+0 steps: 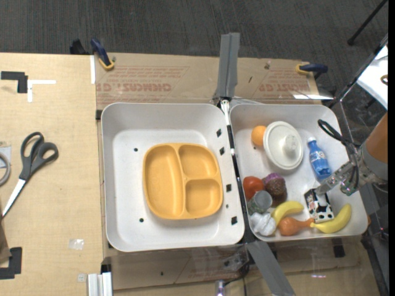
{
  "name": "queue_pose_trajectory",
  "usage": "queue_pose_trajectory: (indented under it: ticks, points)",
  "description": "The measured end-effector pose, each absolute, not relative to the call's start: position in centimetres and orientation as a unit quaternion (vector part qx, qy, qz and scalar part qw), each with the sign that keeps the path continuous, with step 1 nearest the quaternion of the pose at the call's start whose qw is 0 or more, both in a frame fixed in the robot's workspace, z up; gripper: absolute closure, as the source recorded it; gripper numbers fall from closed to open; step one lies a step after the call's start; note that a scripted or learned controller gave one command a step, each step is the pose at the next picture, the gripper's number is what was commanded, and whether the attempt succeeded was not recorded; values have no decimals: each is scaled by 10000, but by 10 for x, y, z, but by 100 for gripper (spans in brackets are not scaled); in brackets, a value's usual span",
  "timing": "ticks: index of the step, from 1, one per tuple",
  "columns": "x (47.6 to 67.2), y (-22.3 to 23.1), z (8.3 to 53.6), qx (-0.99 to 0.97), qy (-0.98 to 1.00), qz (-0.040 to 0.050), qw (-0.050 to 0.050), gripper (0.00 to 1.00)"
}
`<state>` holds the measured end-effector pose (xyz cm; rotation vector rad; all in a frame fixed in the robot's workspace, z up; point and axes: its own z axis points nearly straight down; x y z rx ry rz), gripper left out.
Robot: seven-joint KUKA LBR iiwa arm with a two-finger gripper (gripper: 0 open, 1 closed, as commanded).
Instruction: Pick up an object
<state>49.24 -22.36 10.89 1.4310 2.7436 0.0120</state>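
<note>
Two white bins side by side on the bench (49,239). Left bin (117,184) bearing one yellow three-part tray (182,180), lying flat at its middle. Right bin (244,119) crowded: one white lidded bowl (284,145) near the back, one orange ball (258,135) touching the bowl's left side, one blue bottle (318,158) just right of the bowl. In front of the bowl, one red tomato-like piece (253,185), one dark purple round thing (275,184) beside it, one grey cup (261,200) just below those, one crumpled white thing (265,224) at the front edge. Two bananas: one (287,209) curving in front of the bowl, the other (335,221) at the front right corner. One orange carrot-like piece (292,226) between them, one black-and-white cow-patterned toy (321,208) just above the right banana.

Claw (336,180) over the right bin's right side, below the bottle, just above the cow toy; open or closed, cannot tell, and nothing seen held. Bottle, cow toy and right banana close around it.

One pair of scissors (29,162) on the bench, well left of the left bin.
</note>
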Motion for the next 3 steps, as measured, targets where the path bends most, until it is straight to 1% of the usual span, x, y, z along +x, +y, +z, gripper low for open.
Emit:
queue_pose_trajectory:
  ticks: [1, 2, 3]
  points:
    - [505, -136, 108, 5251, 8508, 52, 205, 100]
    - [504, -136, 106, 5254, 8506, 49, 193, 0]
    - [566, -113, 93, 6281, 7781, 4, 19, 0]
